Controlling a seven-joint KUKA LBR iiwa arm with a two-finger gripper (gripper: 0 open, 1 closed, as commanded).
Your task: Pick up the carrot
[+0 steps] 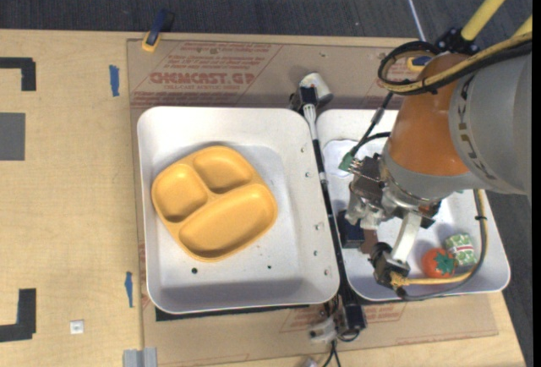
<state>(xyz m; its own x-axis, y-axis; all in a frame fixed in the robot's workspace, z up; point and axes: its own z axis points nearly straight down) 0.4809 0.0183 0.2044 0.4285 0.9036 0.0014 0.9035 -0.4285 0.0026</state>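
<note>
Wooden bench [68, 188], yellow plate [215, 200] in left bin [169, 133], carrot [437, 264] in right bin [493, 272].

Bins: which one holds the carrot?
The right-hand bin, under the arm: the orange carrot lies there. The left-hand bin holds a yellow plate.

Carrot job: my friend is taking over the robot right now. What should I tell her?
Two-finger gripper: low over the right white bin, grip hidden, nothing seen held.
Small orange carrot: lying by that bin's near right corner, beside a green-and-white patterned toy, apart from the gripper.
Yellow divided plastic plate: in the left white bin.
Done: nothing yet.
Left: reach the carrot, grasp, lift.
</note>
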